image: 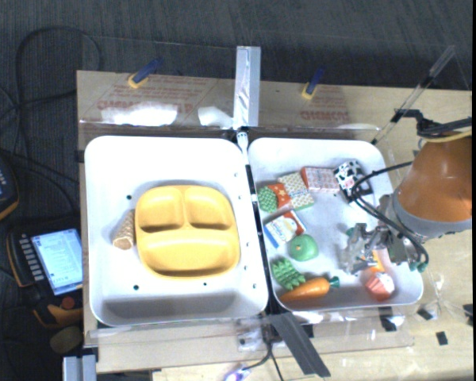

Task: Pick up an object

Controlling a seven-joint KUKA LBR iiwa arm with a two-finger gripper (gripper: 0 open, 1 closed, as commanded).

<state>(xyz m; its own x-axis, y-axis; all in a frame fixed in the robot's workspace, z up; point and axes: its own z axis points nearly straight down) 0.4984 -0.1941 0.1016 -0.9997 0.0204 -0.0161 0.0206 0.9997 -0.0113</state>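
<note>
The right bin (325,153) holds several toy foods: a green apple (304,248), a carrot (308,288), a green ridged piece (284,272), a milk carton (282,228), a pink-red box (319,178), a checkered box (297,193), a black-and-white cow toy (348,174) and a red-white item (380,284) at the front right. My gripper (363,251) hangs low over the bin's right side, just left of the red-white item, below the orange band (440,185). Nothing is visibly between its fingers.
The left bin (111,165) holds a yellow divided tray (188,228) and a tan cone-like piece (125,230) at its left. A metal divider post (247,86) stands behind the bins. Cables run from my wrist over the right bin's back right.
</note>
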